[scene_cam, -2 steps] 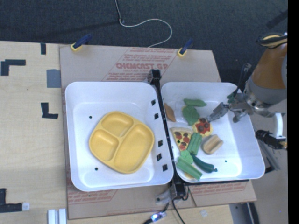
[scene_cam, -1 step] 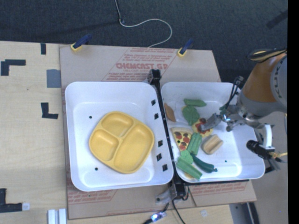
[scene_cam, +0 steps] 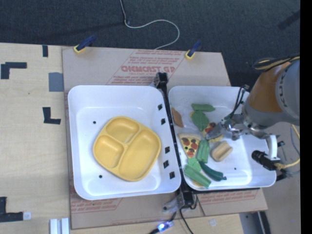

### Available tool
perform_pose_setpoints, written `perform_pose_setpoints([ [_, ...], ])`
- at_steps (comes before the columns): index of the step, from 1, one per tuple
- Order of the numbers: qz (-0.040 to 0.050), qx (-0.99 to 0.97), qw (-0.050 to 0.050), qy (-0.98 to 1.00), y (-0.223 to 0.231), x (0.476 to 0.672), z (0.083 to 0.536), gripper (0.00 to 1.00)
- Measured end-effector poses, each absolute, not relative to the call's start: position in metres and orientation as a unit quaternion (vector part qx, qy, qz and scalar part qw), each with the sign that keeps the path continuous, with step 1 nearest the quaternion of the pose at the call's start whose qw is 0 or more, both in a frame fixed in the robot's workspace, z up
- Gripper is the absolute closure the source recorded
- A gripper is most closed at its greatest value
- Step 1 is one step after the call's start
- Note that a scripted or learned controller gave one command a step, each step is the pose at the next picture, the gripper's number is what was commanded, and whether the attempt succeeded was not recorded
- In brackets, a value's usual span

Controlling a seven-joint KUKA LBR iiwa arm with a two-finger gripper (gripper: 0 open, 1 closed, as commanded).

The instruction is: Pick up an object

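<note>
The right bin [scene_cam: 243, 172] holds several toy foods. Among them are a tan bread roll [scene_cam: 222, 151], a pizza slice [scene_cam: 189, 143], green leafy pieces [scene_cam: 201, 107] and a small red and yellow piece [scene_cam: 210, 128]. A dark green pod [scene_cam: 212, 172] lies near the front. My gripper [scene_cam: 226, 128] hangs low over the bin's middle right, just above the bread roll and right of the red and yellow piece. I see nothing clearly held in it.
The left bin [scene_cam: 83, 106] contains a yellow divided plate [scene_cam: 127, 147]. A black divider [scene_cam: 168, 126] with clips separates the bins. The grey and orange arm [scene_cam: 270, 94] covers the right bin's right side. A brown piece [scene_cam: 177, 117] lies by the divider.
</note>
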State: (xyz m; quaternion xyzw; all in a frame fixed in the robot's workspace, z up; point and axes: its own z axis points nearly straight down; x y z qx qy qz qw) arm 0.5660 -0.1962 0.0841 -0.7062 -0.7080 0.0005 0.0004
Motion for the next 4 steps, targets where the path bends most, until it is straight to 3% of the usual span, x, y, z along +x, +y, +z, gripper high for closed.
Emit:
perform_pose_setpoints([
  [1,-0.0004,-0.706,0.0,-0.708,-0.196,0.567,0.096,1.0],
  [4,-0.0006,-0.707,-0.001,-0.708,-0.198,0.557,0.227,1.0],
])
